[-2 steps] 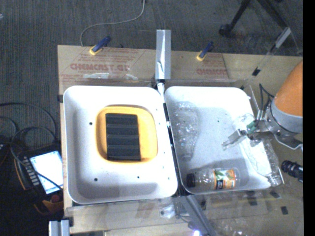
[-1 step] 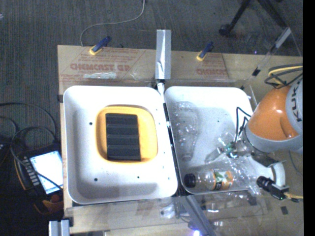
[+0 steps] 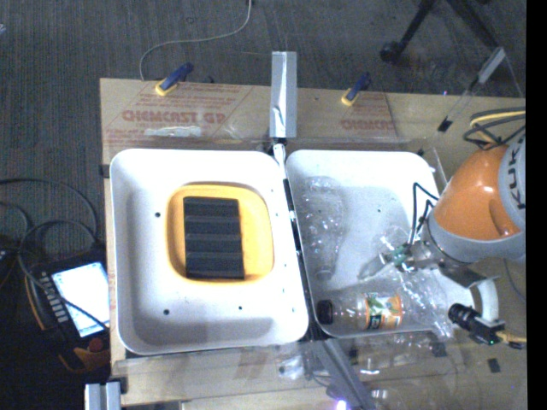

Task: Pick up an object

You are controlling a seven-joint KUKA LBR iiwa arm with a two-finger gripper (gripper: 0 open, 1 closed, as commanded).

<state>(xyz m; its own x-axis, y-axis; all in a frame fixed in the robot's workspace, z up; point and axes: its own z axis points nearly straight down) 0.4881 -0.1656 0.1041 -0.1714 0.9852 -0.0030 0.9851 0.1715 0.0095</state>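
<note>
In the left bin [image 3: 137, 314] lies a yellow rounded pad with a black ribbed top [image 3: 219, 233]. The right bin [image 3: 359, 165] holds a clear plastic bottle with an orange label and dark cap [image 3: 367, 312], lying on its side along the near wall. A second clear, crumpled bottle [image 3: 323, 216] lies near that bin's left side. My gripper [image 3: 400, 256] hangs low over the right part of the right bin, at a bit of crumpled clear plastic, just above the labelled bottle. The arm's orange band [image 3: 479, 196] hides the wrist.
A metal post [image 3: 283, 92] stands behind the seam between the bins. Two blue-and-yellow clamps [image 3: 173, 78] [image 3: 355, 88] sit on the bench's far edge. A tablet [image 3: 77, 297] and cables lie on the floor to the left.
</note>
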